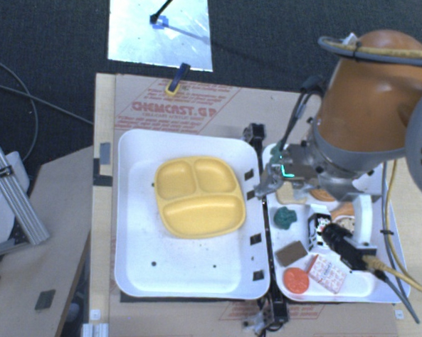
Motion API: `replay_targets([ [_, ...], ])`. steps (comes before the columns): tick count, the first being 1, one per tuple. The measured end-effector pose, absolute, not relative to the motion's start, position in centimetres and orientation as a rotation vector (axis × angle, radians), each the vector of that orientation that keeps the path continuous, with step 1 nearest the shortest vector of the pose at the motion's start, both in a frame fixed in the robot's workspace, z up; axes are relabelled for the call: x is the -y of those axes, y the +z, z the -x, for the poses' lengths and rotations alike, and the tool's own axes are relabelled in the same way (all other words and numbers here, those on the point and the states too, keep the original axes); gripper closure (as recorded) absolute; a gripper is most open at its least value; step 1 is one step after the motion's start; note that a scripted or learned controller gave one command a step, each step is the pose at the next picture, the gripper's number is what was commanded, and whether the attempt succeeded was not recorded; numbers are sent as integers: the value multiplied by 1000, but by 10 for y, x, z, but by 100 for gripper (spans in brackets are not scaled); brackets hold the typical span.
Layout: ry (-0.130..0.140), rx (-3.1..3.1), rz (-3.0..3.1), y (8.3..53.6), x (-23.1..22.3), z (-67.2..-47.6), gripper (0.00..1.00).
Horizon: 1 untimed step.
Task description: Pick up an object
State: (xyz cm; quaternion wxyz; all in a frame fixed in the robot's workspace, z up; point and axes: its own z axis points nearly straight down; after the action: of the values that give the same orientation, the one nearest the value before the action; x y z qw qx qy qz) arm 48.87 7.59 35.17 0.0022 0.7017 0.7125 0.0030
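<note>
Arm [372, 96] comes in from the right, its big orange band high over the far right of the bench, wrist bent down and to the left. Gripper [272, 182] sits low over the far-left corner of the right bin [353, 285], close to the strip between the two bins. It is open or closed - cannot tell, the wrist body hides it. Nothing can be seen held.

Bins: two, side by side. Left bin [134, 266] holds one yellow plate [198, 197] with three compartments, lying flat around the bin's middle, a bit toward the far side.

Pickable things in the right bin:
- one teal lump [286, 218], just on the near side of the gripper, close to the bin's left wall
- one brown block [291, 252], nearer than the lump
- one red disc [297, 280], at the near-left corner, just beside the brown block
- one patterned packet [327, 272], red and white, to the right of the disc, touching or almost touching it
- one orange thing [345, 207], partly under the arm, shape unclear
- one pale thing [288, 194], just beyond the teal lump, mostly covered by the gripper

Both bins rest on one cardboard sheet [201, 103] with red print, and one shiny square sheet [163, 26] lies beyond it on the far side.
</note>
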Motion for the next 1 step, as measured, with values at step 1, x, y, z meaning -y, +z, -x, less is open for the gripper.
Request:
replay_targets([
  [1, 14, -2241, -2193, 363, -76, -489, 100],
])
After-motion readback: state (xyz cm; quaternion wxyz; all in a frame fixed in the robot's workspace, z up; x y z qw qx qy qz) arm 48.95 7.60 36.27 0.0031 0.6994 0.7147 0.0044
